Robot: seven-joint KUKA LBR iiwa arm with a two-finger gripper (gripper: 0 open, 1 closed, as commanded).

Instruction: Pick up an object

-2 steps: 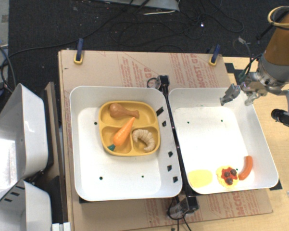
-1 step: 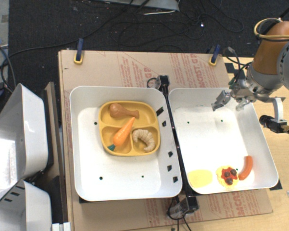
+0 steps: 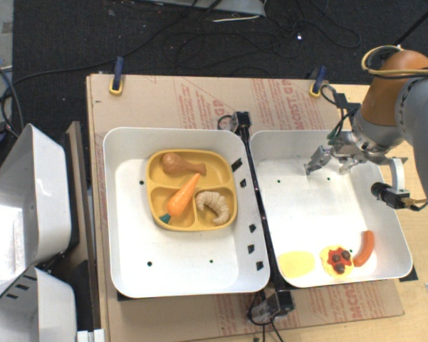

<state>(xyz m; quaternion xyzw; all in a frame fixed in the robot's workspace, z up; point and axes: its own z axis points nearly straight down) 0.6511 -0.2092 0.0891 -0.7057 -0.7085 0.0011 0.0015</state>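
Observation:
My gripper [image 3: 319, 161] hangs over the far part of the right bin [image 3: 299, 205], above bare white floor. Along that bin's near edge lie a flat pale yellow slice [image 3: 296, 263], a small red and yellow toy food piece [image 3: 336, 259] and an orange-red sausage [image 3: 364, 248]. All three are well apart from the gripper. In the left bin [image 3: 128, 255] sits a yellow divided plate [image 3: 224, 167]. It holds a brown drumstick [image 3: 181, 164], an orange carrot [image 3: 183, 196] and a pale shrimp [image 3: 214, 206].
The grey arm with its orange band [image 3: 392, 84] comes in from the right above the right bin's far corner. A black divider with cables [image 3: 251, 191] runs between the bins. White containers [image 3: 25, 212] stand left of the bench.

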